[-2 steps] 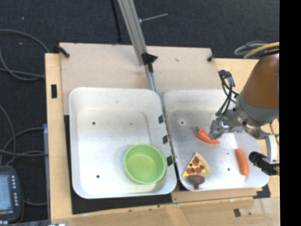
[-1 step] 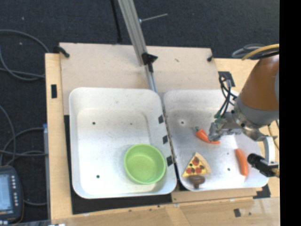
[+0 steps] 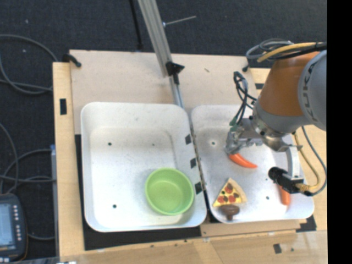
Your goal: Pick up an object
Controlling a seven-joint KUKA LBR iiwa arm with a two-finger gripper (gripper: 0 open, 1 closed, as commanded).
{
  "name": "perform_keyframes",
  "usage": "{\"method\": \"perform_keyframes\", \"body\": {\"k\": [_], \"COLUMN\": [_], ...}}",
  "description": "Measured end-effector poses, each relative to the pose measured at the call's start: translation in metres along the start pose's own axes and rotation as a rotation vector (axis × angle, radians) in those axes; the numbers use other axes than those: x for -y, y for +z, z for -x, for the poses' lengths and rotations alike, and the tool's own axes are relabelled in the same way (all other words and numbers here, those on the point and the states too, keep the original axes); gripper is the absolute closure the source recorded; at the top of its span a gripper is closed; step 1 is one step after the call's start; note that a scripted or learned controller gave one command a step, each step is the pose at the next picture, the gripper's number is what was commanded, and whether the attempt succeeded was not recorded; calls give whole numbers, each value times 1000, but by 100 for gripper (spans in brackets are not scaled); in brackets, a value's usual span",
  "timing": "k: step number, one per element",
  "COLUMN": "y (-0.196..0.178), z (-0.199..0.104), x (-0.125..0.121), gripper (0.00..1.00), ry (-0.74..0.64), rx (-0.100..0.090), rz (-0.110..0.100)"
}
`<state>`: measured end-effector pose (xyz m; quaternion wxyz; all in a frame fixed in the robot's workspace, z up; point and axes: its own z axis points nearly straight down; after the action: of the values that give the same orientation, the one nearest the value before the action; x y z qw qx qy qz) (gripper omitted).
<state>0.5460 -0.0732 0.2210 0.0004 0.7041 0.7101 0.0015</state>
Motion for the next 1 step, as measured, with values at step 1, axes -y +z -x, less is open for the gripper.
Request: {"method": "perform_keyframes", "body": {"k": [1], "y": [0], "z": [-42], "x": [-21], "gripper": [100], "ry": [1], "rx": [0], "rz": [-1]}}
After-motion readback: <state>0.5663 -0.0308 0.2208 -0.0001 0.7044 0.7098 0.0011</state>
